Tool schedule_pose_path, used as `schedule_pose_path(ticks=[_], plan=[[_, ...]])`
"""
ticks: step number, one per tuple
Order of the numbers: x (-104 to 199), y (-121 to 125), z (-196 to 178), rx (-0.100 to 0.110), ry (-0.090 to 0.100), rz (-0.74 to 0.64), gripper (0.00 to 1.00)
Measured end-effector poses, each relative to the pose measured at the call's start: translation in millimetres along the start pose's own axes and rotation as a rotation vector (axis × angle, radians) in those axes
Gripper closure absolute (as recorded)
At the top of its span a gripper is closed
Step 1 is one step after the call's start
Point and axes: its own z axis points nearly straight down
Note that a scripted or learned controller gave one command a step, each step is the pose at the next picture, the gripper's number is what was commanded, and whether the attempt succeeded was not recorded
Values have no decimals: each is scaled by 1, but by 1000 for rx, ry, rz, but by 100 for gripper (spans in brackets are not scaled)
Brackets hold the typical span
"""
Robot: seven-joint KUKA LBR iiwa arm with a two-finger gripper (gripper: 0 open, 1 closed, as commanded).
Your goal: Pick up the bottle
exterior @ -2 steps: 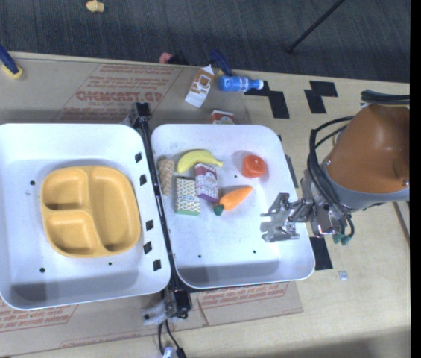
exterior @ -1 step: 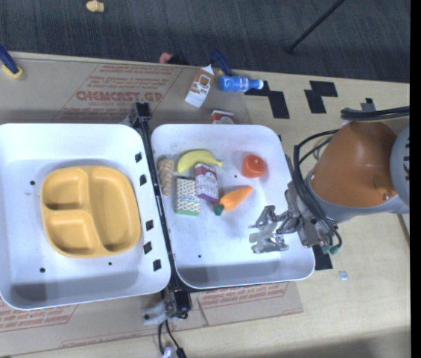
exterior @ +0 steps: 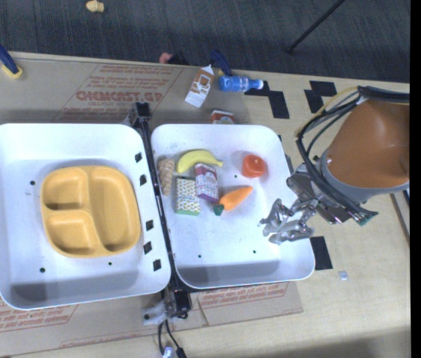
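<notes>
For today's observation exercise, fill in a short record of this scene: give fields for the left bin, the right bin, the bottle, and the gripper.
left bin: holds a yellow divided tray
right bin: holds a banana, carrot, red-orange item, small box and bottle
bottle: lies between box and carrot, untouched
gripper: over the right bin's right side, apart from the items, holding nothing
</notes>
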Motion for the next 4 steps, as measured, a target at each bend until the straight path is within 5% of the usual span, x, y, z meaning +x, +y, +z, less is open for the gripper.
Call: schedule_pose_path(ticks=[1, 2, 3, 4], plan=[[-6, -4, 44, -5, 2, -382, 100], [7, 6, 26, -2, 0, -705, 100], [6, 5, -43, 0, 0, -455, 100], [7, 6, -38, -4, 2, -573, 100]])
